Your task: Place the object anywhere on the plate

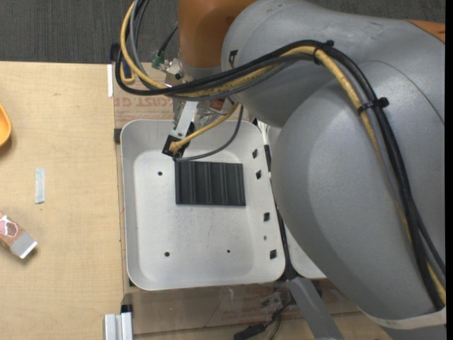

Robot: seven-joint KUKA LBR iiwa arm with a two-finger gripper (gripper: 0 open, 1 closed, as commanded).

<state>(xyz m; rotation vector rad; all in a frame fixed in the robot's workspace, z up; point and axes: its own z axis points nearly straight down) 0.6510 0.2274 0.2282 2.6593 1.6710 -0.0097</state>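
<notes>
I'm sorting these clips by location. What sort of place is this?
Probably a robotics lab bench: a grey arm trailing yellow and black cables, a shallow white bin, a cardboard-covered surface.

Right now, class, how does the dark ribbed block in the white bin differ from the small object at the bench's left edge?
The dark ribbed block is black and square-set in the white bin; the small object is reddish with a grey end, lying askew on the bare bench. The block looks larger. Both lie flat.

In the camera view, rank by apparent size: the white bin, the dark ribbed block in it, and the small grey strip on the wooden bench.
1. white bin
2. dark ribbed block
3. small grey strip

The arm, nearer the camera, hides the bin's right side.
</notes>
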